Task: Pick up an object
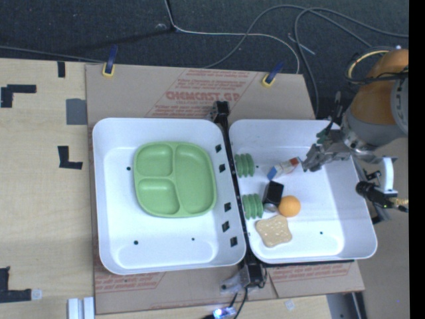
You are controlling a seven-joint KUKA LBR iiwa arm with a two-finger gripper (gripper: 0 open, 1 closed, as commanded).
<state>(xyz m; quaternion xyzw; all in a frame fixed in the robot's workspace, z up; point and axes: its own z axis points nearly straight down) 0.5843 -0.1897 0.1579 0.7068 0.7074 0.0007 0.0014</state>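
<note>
The right bin [332, 244] holds several small things: an orange ball [289, 207], a black block [273, 193], a tan toast-shaped piece [273, 231], a small red, white and blue item [284, 167] and two green ridged pieces [244, 165] [252, 206]. My gripper [312, 161] hangs over the right bin's back right part, just right of the red, white and blue item. Nothing shows between its dark fingers.
The left bin [113, 198] holds a green divided plate [175, 179]. Black clips [224, 171] join the two bins along the middle. Cables trail over the dark cloth behind the bench. The arm's grey body [375, 118] stands over the right bin's far right rim.
</note>
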